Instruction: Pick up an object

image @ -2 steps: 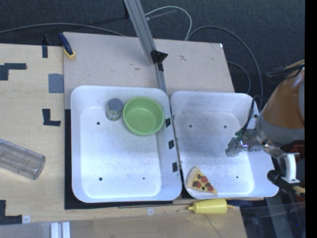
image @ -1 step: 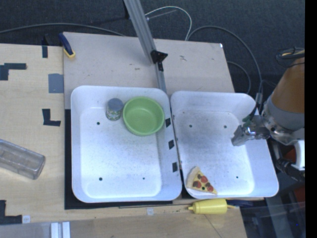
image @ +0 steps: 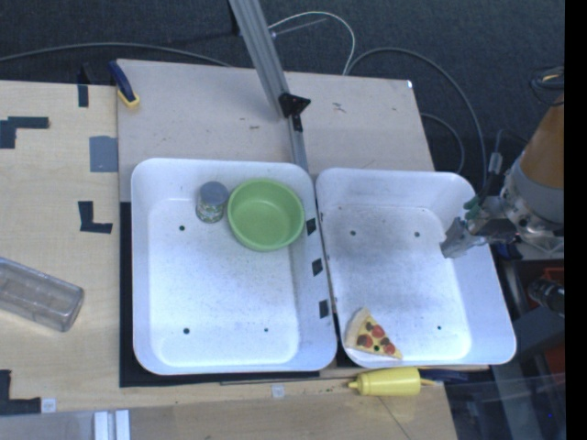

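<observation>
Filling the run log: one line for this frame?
pincer right bin's right edge | pizza toy untouched | bowl, can left bin

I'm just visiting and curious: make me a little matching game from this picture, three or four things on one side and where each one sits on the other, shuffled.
Things:
1. green bowl
2. pizza slice
3. yellow bottle
4. small can

Places:
A. near corner of the right bin
B. on the bench, just outside the right bin's near edge
C. left bin, far side, against its right wall
D. left bin, just left of the bowl

Pairs: 1-C, 2-A, 3-B, 4-D
</observation>
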`<control>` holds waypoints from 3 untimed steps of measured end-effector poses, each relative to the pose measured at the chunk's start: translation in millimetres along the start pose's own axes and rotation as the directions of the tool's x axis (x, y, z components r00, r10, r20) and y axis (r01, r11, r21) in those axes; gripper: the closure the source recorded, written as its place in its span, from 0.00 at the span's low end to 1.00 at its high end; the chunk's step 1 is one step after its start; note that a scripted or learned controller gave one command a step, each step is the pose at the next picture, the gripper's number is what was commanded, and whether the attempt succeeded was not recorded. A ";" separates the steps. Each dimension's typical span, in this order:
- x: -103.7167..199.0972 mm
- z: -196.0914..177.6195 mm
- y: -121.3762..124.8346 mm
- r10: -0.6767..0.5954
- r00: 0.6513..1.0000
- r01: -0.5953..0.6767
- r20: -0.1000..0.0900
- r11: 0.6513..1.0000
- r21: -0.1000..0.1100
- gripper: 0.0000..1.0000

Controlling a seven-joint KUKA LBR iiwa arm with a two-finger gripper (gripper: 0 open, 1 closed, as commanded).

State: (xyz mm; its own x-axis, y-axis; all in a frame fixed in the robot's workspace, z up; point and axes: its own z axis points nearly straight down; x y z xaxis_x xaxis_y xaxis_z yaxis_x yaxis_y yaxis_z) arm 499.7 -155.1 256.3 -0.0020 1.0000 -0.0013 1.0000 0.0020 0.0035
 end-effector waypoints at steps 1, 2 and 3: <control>40.9 1.5 11.8 0.000 1.000 0.000 -0.002 1.000 0.005 1.00; 88.1 -1.5 26.7 -0.004 1.000 0.005 -0.003 1.000 0.004 1.00; 135.7 15.9 44.4 -0.004 1.000 0.004 -0.002 1.000 0.006 1.00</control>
State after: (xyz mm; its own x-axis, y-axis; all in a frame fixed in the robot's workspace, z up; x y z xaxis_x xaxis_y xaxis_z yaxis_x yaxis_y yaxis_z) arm 543.9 -19.3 240.3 -0.0058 1.0000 0.0007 1.0000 0.0058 -0.0028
